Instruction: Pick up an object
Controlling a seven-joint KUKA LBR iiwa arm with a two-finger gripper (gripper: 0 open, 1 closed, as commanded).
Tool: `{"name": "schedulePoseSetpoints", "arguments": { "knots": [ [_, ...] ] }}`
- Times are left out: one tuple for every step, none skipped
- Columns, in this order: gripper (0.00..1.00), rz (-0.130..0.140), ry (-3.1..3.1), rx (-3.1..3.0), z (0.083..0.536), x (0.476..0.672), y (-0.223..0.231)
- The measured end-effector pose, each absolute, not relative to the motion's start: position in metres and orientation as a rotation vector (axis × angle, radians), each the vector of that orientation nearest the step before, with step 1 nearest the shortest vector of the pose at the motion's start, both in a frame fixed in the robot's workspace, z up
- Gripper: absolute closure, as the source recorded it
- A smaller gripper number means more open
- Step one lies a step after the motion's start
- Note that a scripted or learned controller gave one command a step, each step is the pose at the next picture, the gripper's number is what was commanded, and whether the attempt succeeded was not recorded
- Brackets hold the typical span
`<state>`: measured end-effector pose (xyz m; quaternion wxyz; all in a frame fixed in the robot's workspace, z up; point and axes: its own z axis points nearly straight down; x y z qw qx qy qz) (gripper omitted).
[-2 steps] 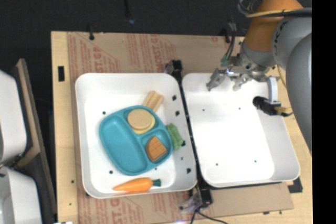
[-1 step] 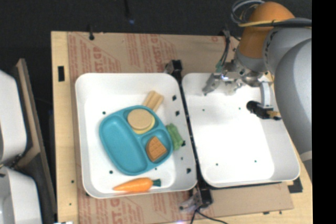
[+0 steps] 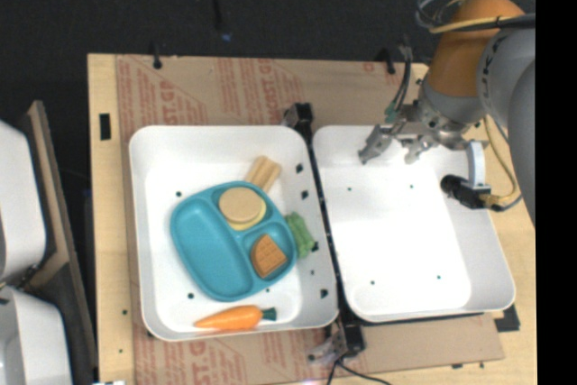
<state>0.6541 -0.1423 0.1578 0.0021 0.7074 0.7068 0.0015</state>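
My gripper point(image 3: 391, 151) hangs over the far edge of the right bin point(image 3: 406, 275), its two fingers spread apart and open with nothing between them. The left bin point(image 3: 158, 167) holds the objects. A blue divided tray point(image 3: 209, 252) lies in its middle, carrying a round tan biscuit point(image 3: 242, 206) and a brown toast-like piece point(image 3: 269, 255). A pale wooden block point(image 3: 264, 170) leans at the tray's far edge. A green piece point(image 3: 300, 234) rests by the tray's right side. An orange carrot point(image 3: 234, 317) lies along the bin's near wall.
The two bins meet at a dark divider point(image 3: 320, 212). Both sit on a cardboard-covered bench point(image 3: 207, 90). The grey arm with its orange band point(image 3: 469, 41) comes in from the upper right.
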Motion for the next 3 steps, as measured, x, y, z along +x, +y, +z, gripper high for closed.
{"name": "schedulePoseSetpoints", "arguments": {
  "knots": [
    [0.0,-0.003,2.222,2.224,0.098,0.688,-0.157],
    [0.0,0.006,2.218,2.218,0.154,0.673,-0.143],
    [0.0,-0.004,2.223,2.223,0.101,0.688,-0.149]
  ]
}}
